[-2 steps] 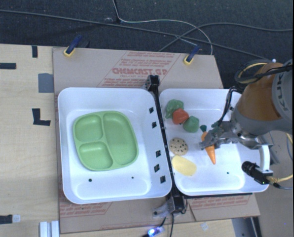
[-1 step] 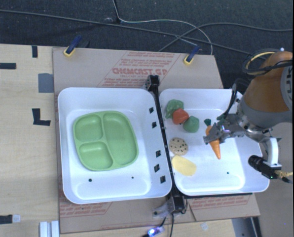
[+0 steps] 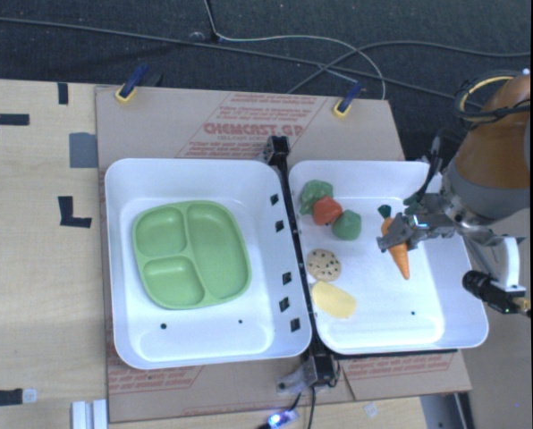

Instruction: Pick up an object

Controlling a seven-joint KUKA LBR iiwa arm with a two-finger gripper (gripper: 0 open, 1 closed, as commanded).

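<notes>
The carrot lies in the right bin, toward its right half, with its long axis running nearly up and down the view, tilted slightly: the green leafy top sits at the upper left end near the bin's middle height, and the orange tip points down and a little right, toward the near edge. The pincer is directly over the carrot's thick upper end, its dark fingers sitting on either side of that end, though whether they actually clamp it or merely straddle it cannot be told from this angle. The grey arm, with its orange band, reaches in from the right above the bin's right rim. To the left of the carrot, well apart from it, a cluster of a leafy green piece, a red piece and a round green piece sits near the divider. Below them lie a cookie and a pale yellow piece. The left bin carries a green sectioned plate. Both bins rest on cardboard on the tabletop.
</notes>
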